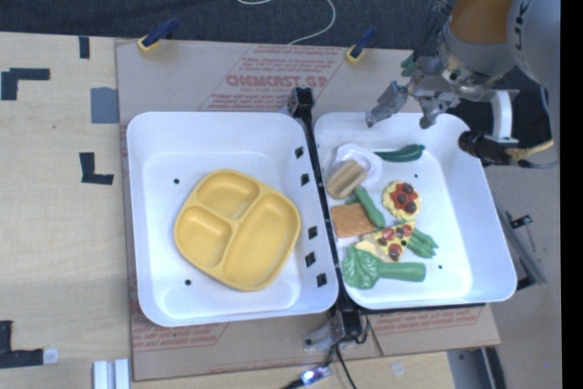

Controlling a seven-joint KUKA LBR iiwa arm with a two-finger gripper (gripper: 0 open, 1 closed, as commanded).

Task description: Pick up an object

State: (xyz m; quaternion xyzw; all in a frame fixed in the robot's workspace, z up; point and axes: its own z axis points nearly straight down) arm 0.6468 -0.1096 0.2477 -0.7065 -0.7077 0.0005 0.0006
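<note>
Presently the gripper hangs over the right bin's far rim, fingers spread, grasping nothing. Recommend descending squarely over the green pepper, which lies apart from the crowded food pile.

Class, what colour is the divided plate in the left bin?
Yellow; the divided plate shows plainly in the camera view.

Two bins side by side on table, divided plate in left bin, play-food pieces clustered in right bin, tool above right bin's far edge
</note>
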